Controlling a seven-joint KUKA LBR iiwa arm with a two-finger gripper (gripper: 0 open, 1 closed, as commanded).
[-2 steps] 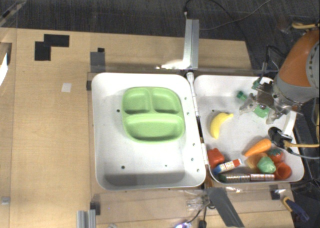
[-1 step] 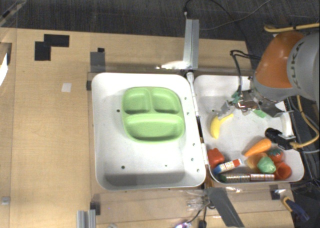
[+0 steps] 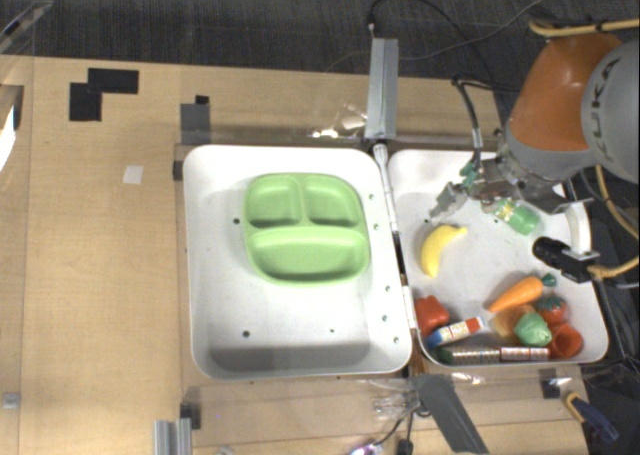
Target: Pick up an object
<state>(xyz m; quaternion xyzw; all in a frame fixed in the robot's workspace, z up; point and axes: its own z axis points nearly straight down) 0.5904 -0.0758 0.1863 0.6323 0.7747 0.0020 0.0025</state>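
The hand point(image 3: 470, 188) hangs low near the back edge of the right bin point(image 3: 420, 168), its grip too blurred to tell, poised over the banana point(image 3: 440, 246) — the likeliest pick — while other toys crowd the bin's front corner.

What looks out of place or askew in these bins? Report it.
Nothing looks spilled or damaged. The toy food is heaped loosely in the right bin's near corner, the carrot lying aslant, the banana apart. The green tray sits level in the left bin.
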